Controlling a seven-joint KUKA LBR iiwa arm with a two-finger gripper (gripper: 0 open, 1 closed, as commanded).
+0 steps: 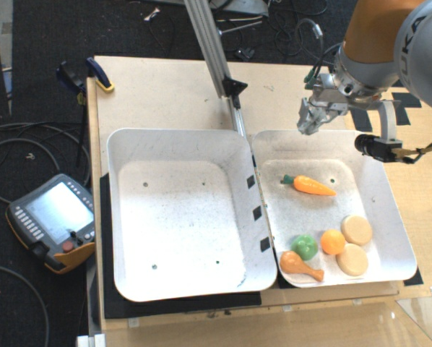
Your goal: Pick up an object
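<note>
Five toy foods sit in the right bin [389,215] — nearest a drumstick [300,264], farther back the carrot [311,185] alone, the easiest target — so the gripper [310,121], hovering beyond it, fingers' state unclear, should descend across its middle.

Both bins [180,150] showing white, faintly speckled. Carrot [314,186] showing orange, green top. Small round item [304,246] looking green, blurry. Ball [332,241] showing orange; two discs [357,230] pale tan. Surface [158,92] showing beige. Arm [389,27] showing grey, orange band.
</note>
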